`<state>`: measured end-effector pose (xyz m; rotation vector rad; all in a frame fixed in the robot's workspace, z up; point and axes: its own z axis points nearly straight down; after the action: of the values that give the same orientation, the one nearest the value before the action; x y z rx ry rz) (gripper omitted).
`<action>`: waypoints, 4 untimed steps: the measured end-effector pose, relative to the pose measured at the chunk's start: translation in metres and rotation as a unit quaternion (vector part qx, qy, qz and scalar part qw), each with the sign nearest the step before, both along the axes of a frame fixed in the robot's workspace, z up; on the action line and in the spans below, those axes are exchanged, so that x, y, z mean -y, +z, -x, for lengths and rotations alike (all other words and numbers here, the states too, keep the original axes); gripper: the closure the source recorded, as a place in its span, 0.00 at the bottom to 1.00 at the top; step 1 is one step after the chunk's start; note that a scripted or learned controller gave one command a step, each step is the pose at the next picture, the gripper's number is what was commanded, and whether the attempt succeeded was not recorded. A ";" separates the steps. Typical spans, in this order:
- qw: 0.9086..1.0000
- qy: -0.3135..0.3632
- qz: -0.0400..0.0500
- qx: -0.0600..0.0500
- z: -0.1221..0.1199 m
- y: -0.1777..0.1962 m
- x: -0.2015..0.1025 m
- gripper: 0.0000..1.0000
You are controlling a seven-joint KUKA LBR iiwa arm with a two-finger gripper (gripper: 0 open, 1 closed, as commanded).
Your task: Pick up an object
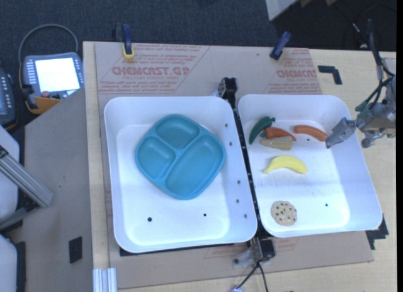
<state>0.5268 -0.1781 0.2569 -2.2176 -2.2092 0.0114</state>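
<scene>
The right bin (pixel 359 190) holds several toy foods. A green pepper (pixel 260 127) lies beside an orange carrot (pixel 278 134) near the bin's far side, and an orange-red sausage (pixel 310 132) lies just right of them. A yellow banana (pixel 285 165) rests in the middle. A round cookie (pixel 284 212) sits near the front. My gripper (pixel 339 134) reaches in over the bin's right rim, its tip close to the right end of the sausage. I see nothing held in it.
The left bin (pixel 126 221) holds a blue divided plate (pixel 181 155). A raised divider (pixel 242 158) separates the two bins. Cardboard sheets lie behind the bins, fixed with clamps (pixel 128 48). A tablet (pixel 55 73) stands off the bench at the far left.
</scene>
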 end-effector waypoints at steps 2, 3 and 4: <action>1.000 0.001 0.000 0.004 -0.010 -0.049 0.004 0.00; 1.000 0.002 0.000 0.003 -0.002 -0.109 0.002 0.00; 1.000 0.001 0.000 0.003 0.008 -0.165 0.006 0.00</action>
<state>0.5184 -0.1844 0.0920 -2.2177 -2.2145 0.0051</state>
